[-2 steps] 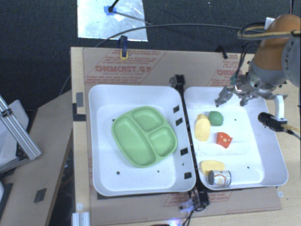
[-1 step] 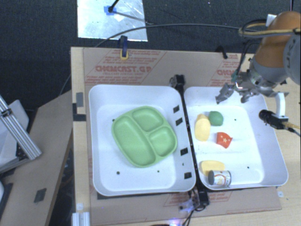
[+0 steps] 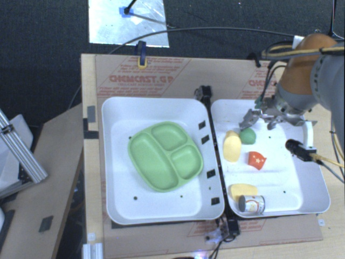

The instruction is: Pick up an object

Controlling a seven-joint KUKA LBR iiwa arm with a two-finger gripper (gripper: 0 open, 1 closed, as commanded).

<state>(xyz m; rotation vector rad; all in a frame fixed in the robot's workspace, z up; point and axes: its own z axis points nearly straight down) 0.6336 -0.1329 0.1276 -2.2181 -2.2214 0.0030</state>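
hand (image 3: 249, 120) just above green ball (image 3: 248, 136)

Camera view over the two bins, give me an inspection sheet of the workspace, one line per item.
Surface: left bin and right bin side by side on a board.
Job's things: in the right bin, green ball, pale yellow piece, red piece, yellow piece, can lying on its side.
Clutter: green divided tray in the left bin.
Gripper: gripper just above the green ball, holding nothing that I can see.
Cables: black cable across the dark floor; yellow ones on the arm.
Surroundings: silver sheet on dark floor; metal rail at left.
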